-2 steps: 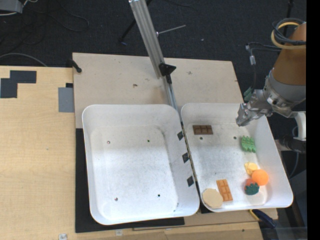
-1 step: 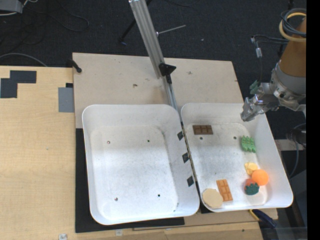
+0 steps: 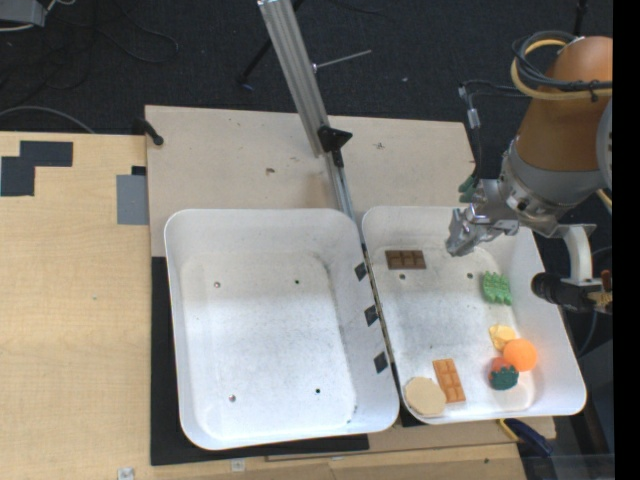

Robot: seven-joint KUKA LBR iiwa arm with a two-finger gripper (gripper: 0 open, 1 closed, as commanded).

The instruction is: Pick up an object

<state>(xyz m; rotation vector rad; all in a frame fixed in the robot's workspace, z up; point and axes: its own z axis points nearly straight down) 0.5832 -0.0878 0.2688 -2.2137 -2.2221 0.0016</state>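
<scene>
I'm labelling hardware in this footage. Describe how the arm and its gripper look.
The arm is grey with a broad orange band above the wrist and a yellowish cable looped at its top. The gripper is small, metallic silver-grey.

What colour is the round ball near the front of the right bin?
The ball is orange, clearest in the camera view, in the right bin.

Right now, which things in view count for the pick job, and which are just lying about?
Job:
gripper
right bin
brown chocolate bar
green toy
orange ball
orange wafer
beige disc

Lying about:
left bin
aluminium post
</scene>
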